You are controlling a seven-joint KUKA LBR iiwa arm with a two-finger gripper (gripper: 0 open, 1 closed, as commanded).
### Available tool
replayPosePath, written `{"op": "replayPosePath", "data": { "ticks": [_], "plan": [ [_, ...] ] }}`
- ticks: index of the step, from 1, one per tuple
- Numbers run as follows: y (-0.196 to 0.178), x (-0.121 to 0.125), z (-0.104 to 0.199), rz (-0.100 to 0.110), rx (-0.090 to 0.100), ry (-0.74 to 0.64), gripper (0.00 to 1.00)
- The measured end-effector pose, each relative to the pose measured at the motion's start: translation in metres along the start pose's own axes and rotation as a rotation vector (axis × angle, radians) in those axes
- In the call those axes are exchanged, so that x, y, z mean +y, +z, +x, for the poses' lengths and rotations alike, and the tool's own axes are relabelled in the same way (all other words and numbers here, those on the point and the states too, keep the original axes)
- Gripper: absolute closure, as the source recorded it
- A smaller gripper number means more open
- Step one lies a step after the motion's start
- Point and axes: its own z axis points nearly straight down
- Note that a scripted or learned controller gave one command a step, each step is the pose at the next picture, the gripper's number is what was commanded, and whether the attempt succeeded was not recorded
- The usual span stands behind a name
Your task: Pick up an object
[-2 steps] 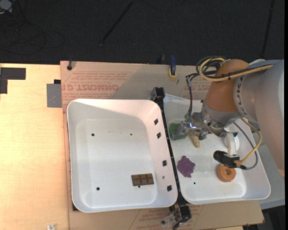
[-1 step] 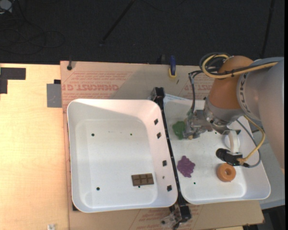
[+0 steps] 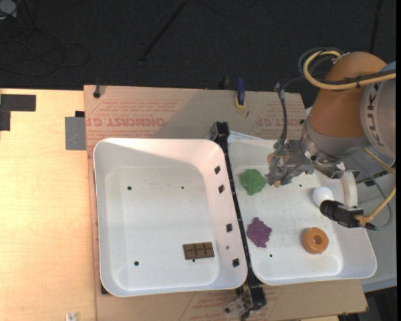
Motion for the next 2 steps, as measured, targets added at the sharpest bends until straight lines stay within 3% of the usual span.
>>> {"op": "replayPosePath", "data": {
  "ticks": [1,2],
  "plan": [
    [-0.002,0.02,0.096,-0.008,0.001,-0.007,1.0],
    [-0.072,-0.059,0.093,-0.002,-0.001,0.0,1.0]
  ]
}}
